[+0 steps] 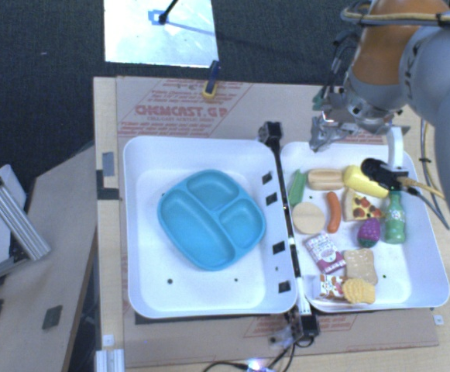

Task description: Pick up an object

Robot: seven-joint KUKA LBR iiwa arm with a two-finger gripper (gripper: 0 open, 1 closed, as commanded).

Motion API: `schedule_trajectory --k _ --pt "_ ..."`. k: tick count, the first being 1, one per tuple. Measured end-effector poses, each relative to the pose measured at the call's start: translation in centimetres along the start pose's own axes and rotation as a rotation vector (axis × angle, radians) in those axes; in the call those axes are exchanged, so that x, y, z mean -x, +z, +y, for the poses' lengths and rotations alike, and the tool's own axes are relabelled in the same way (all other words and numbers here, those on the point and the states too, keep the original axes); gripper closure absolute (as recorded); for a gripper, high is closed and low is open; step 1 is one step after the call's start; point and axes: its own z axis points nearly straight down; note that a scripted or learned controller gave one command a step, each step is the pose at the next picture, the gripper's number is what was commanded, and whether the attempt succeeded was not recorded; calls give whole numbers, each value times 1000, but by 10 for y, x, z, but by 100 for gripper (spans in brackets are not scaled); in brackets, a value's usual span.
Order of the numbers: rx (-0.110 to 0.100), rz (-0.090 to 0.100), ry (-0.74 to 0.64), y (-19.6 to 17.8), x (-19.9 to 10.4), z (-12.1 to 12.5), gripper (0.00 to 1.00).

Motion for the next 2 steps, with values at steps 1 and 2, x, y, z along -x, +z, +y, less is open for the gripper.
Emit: schedule_trajectory --k 1,2 --pt "-3 -1 3 21 1 -3 100" --pt "-2 0 3 5 4 -10 100"
